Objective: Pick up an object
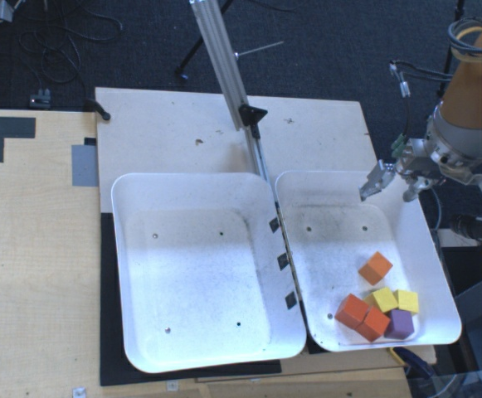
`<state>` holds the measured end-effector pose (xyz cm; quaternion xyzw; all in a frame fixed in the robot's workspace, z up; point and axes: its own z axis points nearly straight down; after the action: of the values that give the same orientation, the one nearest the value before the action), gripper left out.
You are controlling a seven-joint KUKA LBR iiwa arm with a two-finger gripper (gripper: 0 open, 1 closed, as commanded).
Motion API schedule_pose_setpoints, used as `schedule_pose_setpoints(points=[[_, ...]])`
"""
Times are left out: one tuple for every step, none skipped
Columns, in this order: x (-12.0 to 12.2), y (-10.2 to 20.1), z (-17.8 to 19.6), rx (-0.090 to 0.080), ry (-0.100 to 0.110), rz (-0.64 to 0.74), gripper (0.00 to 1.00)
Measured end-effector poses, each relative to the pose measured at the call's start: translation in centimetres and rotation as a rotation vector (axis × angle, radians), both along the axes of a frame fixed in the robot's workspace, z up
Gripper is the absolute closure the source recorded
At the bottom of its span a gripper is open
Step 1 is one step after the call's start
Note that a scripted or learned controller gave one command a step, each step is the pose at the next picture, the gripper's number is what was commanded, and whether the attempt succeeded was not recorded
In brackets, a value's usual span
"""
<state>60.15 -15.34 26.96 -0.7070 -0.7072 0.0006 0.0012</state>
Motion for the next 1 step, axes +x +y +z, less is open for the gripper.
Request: schedule_pose_setpoints(points=[[-0.58,-3.48,-17.33,0.001,0.008,-0.002,0.0]])
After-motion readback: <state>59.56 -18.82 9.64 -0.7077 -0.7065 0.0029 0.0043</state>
